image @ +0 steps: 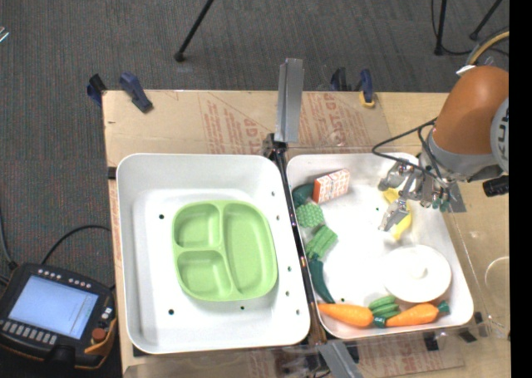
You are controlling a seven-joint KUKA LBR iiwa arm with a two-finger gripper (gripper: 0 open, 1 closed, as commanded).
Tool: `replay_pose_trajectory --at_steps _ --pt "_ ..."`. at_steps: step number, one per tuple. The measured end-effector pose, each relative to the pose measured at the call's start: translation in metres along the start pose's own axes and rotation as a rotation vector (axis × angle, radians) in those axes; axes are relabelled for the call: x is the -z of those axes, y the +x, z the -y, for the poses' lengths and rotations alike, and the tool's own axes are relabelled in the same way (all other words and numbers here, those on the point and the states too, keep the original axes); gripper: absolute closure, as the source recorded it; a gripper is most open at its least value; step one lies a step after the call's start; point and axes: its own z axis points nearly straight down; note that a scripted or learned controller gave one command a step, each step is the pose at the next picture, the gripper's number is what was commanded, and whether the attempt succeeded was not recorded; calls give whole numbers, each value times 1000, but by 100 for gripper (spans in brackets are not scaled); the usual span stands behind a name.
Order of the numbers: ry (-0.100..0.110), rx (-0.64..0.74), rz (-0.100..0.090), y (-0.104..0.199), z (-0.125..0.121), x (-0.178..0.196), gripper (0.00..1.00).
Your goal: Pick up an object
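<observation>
While the gripper [397, 217] is hovering in the right bin [356, 167], its fingers are spreading open astride a small yellow toy [402, 224], holding nothing. That toy is looking light, stiff, smooth; I am judging its narrow middle the best hold.

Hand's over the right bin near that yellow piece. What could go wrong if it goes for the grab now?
1. The yellow object lies close to the right bin's far right wall, so the hand may clip the rim or get only a partial grip.
2. The white lid sits just in front; a descending finger could nudge it.
3. The two carrots and other toys crowd the bin, so a slipped object could roll among them.
</observation>
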Motion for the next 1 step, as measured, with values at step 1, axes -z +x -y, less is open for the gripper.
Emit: replay_pose_trajectory --at_steps 1 --pt "1 -67 -6 14 5 -12 0"
